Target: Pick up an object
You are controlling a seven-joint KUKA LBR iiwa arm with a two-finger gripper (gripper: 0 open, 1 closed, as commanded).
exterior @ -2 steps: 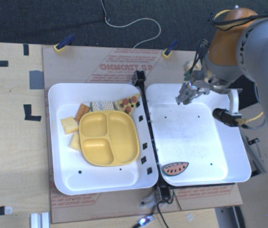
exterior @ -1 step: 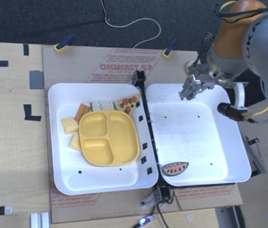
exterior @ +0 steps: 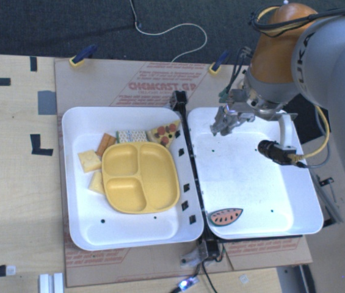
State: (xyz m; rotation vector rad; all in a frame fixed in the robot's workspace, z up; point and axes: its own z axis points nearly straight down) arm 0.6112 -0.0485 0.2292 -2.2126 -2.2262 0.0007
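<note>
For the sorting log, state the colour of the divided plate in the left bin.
Plain yellow; the divided plate shows clearly in the camera view.

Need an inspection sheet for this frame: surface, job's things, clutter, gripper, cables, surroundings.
Surface: left bin and right bin side by side on a cardboard sheet.
Job's things: yellow divided plate with small food pieces around it in the left bin; watermelon slice in the right bin's near corner.
Clutter: nothing seen.
Gripper: gripper over the right bin's far-left corner, nothing seen between its fingers.
Cables: white cable on the dark floor behind.
Surroundings: blue clamps on the sheet's far edge.
</note>
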